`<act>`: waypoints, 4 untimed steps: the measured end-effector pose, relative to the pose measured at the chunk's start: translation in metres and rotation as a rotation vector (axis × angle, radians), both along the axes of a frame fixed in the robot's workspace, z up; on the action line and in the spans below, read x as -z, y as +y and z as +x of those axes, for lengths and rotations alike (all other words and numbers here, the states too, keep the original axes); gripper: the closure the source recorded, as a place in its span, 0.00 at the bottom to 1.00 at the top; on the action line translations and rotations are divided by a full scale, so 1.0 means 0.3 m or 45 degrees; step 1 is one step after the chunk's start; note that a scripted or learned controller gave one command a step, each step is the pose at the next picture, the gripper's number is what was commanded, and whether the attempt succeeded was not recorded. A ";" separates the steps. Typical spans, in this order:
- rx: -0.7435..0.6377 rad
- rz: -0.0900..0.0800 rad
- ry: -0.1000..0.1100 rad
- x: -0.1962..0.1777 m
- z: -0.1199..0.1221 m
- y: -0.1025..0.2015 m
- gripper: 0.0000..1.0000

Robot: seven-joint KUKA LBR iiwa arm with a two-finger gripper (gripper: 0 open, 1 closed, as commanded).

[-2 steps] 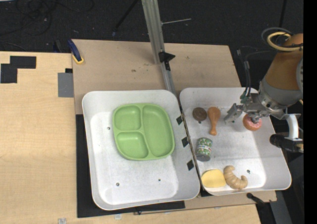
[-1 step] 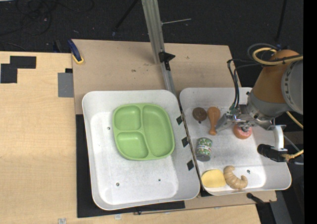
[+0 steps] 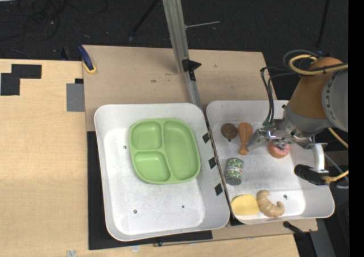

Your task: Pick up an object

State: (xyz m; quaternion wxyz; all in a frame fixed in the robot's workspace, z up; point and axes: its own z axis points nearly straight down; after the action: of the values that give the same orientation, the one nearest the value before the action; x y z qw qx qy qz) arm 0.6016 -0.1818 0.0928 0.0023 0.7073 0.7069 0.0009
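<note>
So you're basically at the very start of this one, as far as I can judge. Nothing's been lifted: everything in the right bin (image 3: 301, 207) is lying flat on the floor of it. The gripper (image 3: 272, 135) is down low over the bin's back half, with a small pink round thing (image 3: 279, 149) just beside it. The metal bits there are too cluttered for me to tell whether the jaws are apart or together, and I can't see anything sitting between them, so I wouldn't count that as a grab.

Candidates you've got: a drumstick-shaped toy (image 3: 244, 136) just left of the gripper, long axis running roughly front to back, fat end toward the far wall. A brown rounded piece (image 3: 229, 131) is just beside it on the left. Nearer the middle there's a small green can (image 3: 234, 170), looks upright. At the front edge, a yellow piece (image 3: 245, 205) is touching a tan croissant (image 3: 269, 203) that curls toward the front right.

The left bin (image 3: 114, 193) holds a green divided tray (image 3: 165, 150), well apart from all that.

Whole pick is left: close, lift, confirm.
</note>
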 end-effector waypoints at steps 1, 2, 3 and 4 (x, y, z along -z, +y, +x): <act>0.002 -0.014 -0.015 -0.045 0.007 -0.013 1.00; 0.005 0.002 0.003 -0.227 -0.024 -0.023 1.00; -0.002 0.001 0.001 -0.404 -0.021 -0.026 1.00; -0.007 0.006 0.010 -0.421 -0.064 0.171 1.00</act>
State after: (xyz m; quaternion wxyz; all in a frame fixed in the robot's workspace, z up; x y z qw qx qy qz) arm 0.5824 -0.1306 0.2191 -0.0021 0.7054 0.7089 -0.0002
